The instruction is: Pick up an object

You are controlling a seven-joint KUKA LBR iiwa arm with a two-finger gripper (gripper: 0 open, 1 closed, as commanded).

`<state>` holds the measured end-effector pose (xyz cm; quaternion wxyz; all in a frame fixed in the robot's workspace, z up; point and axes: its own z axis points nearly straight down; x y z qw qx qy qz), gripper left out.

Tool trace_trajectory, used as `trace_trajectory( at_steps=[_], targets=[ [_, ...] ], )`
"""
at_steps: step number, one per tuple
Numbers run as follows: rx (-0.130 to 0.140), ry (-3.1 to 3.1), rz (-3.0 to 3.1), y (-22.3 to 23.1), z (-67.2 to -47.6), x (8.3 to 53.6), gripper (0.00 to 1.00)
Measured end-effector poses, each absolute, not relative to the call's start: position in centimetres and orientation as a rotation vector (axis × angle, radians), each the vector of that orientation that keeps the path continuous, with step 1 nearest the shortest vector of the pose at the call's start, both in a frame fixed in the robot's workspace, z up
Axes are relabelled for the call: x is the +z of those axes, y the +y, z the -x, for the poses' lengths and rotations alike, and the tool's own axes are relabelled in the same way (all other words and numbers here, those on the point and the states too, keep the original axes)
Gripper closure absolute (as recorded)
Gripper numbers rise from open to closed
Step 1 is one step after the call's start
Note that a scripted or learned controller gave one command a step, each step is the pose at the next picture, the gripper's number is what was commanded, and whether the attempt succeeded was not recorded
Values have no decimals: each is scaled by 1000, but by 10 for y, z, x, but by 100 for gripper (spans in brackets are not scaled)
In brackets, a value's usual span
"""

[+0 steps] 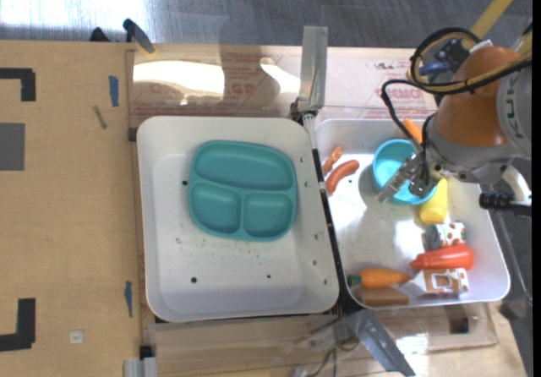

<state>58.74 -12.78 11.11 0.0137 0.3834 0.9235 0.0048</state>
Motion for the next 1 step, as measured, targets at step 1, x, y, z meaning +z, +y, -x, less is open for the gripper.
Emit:
trace_trajectory(
  at_steps=[1],
  targets=[
    [9, 2782, -1436, -75, -556, 239, 100]
  ],
)
